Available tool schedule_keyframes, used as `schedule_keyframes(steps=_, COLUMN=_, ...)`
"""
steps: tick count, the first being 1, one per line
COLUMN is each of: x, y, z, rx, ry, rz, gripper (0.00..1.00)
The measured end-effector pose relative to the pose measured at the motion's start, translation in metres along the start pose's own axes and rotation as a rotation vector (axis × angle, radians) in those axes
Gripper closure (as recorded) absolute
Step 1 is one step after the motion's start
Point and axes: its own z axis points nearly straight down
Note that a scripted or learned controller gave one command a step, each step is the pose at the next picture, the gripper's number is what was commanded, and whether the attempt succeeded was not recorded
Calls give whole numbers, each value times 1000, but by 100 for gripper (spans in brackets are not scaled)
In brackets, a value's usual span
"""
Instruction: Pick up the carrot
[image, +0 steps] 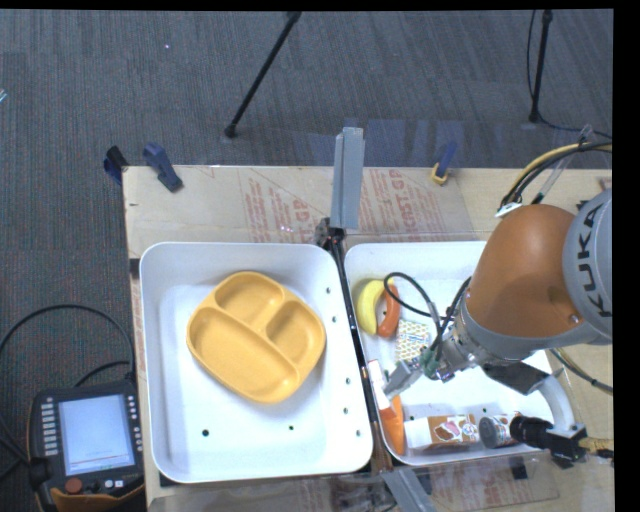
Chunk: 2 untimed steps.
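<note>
Nearest the camera, at the lower left, a handheld control screen (95, 435) sits beside the tabletop (240, 205) with a black cable looping from it. In the right bin (430, 255), along its near edge, lie a brown-and-white packet (455, 430) and a dark cylindrical piece (520, 432). The carrot (394, 424) lies at that bin's near left corner, just beside the wall between the bins, its orange body pointing toward the near rim. Just above it hangs the tool (400, 378), at the end of the grey arm (520, 290) with its orange band; whether the tool is apart or together I cannot tell, and nothing visible sits in it. Farther back in the same bin a yellow banana (369, 306) and an orange-red piece (389, 312) lie touching. The left bin (160, 300) holds a yellow divided plate (256, 336). Beyond, blue clamps (160, 165) grip the tabletop's far edge
</note>
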Motion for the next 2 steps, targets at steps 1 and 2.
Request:
schedule_keyframes(steps=1, x=25, y=10, z=0, rx=0, ry=-1, rz=-15, gripper=0)
schedule_keyframes(steps=2, x=-55, y=-20, z=86, rx=-2, ry=0, rz=-208, gripper=0)
